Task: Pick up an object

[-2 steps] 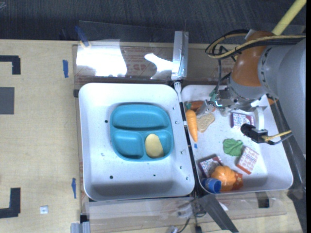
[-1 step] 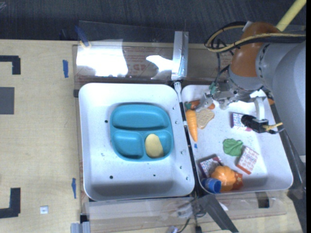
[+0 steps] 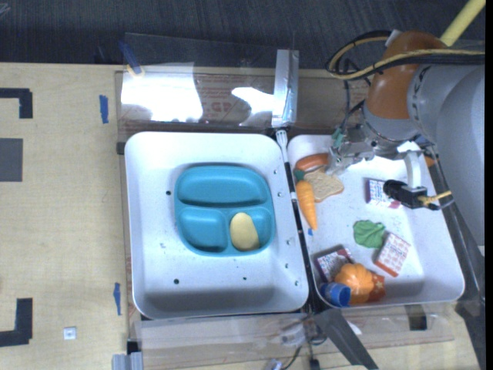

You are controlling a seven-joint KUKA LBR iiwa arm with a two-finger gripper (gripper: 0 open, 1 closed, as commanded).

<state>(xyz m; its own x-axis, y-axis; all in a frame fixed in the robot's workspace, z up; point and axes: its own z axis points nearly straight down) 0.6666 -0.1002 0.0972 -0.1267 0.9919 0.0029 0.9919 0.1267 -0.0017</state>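
Two white bins on worktop. Left bin (image 3: 146, 230): one blue tray (image 3: 208, 195), one yellow lemon (image 3: 244, 231). Right bin (image 3: 439, 260): about nine small items. Claw (image 3: 344, 154) at bin's 11 o'clock; opening can't tell, grasp unconfirmed. Bread slice (image 3: 326, 185) just at claw's 7; carrot (image 3: 306, 203) runs 12-to-6.

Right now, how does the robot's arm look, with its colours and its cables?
The arm is thick and rounded, light grey, with an orange band above the wrist. Black and yellow cables loop beside the band. The gripper is small, of silver metal.
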